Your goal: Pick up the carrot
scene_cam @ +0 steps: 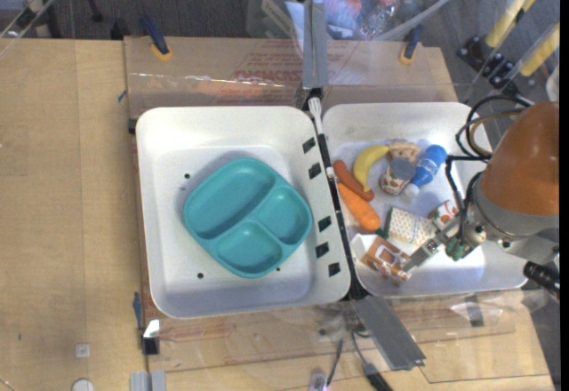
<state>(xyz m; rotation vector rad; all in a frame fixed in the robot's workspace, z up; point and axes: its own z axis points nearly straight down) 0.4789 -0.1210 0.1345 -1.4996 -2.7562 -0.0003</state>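
Low in the right bin (462, 118), the gripper (411, 261) hangs over a small patterned packet (385, 258), its fingers close together near that packet; whether they pinch it cannot be told. The carrot (358, 207) lies apart from them, up and to the left, along the bin's left wall beside the divider, slanting with its thick end lowest. A banana (370, 162) and a blue bottle (428, 165) sit further back. A teal plate (246, 216) rests in the left bin (160, 203).
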